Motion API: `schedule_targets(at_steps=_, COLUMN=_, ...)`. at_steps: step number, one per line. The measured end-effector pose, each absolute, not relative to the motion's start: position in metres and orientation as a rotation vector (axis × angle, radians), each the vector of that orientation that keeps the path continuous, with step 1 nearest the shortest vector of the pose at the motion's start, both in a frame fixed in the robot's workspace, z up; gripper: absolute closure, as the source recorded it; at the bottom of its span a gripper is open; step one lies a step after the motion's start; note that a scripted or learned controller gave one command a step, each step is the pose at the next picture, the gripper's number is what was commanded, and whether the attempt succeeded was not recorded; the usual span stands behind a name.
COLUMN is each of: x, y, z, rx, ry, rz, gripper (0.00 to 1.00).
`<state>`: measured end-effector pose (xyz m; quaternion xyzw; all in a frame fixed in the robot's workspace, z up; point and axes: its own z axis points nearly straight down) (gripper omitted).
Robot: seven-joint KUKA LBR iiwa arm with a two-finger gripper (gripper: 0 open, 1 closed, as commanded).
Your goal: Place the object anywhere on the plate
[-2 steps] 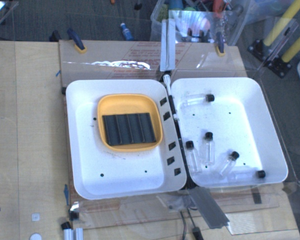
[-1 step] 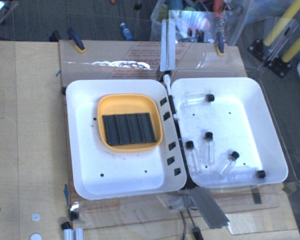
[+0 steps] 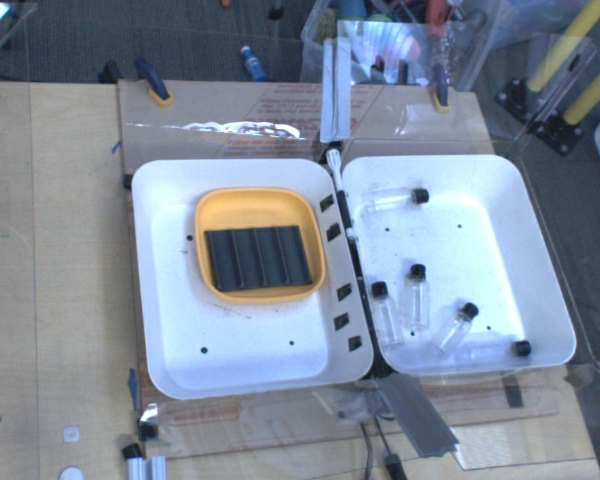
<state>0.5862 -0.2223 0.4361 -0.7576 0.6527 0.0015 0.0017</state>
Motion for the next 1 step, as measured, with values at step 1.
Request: schedule_targets(at_steps=1, x=0.5585, y=-0.2184, z=0.4358, rx=-2.599, ry=1.759, rz=0.005, gripper=1.00)
